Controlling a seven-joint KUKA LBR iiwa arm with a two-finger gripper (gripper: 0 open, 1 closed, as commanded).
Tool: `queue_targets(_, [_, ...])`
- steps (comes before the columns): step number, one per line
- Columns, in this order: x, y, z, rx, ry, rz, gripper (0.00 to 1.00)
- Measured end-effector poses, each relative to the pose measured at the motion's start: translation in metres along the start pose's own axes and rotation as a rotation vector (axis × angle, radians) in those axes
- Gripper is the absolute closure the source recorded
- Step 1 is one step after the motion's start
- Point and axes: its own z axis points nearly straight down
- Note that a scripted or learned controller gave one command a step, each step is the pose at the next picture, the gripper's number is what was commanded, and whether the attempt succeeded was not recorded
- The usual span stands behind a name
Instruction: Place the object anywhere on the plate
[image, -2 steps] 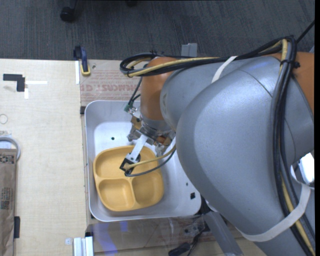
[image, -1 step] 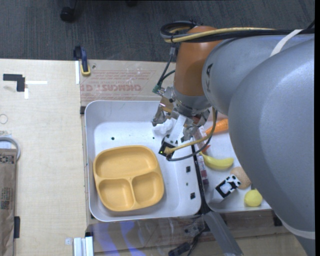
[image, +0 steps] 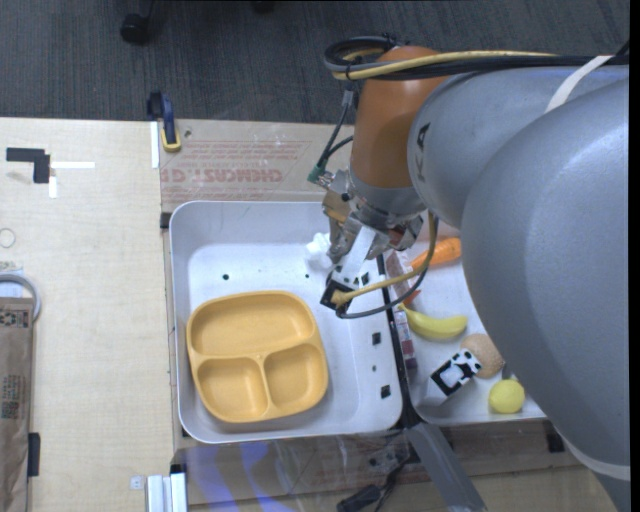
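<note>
A yellow plate with three compartments lies in the front of the left bin. My gripper hangs over the back right part of that bin, beyond and to the right of the plate. A small white thing sits right at the gripper's left side. Whether it is held or lies on the bin floor cannot be told.
The right bin holds a banana, an orange carrot, a yellow lemon, a black-and-white block and a tan lump. The wall between the bins runs just right of the plate.
</note>
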Motion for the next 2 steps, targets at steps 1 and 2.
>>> queue_targets(1, [0.045,-0.07,0.04,0.0,0.001,-0.136,1.0])
queue_targets(2, [0.064,-0.108,0.072,0.0,0.001,-0.017,1.0])
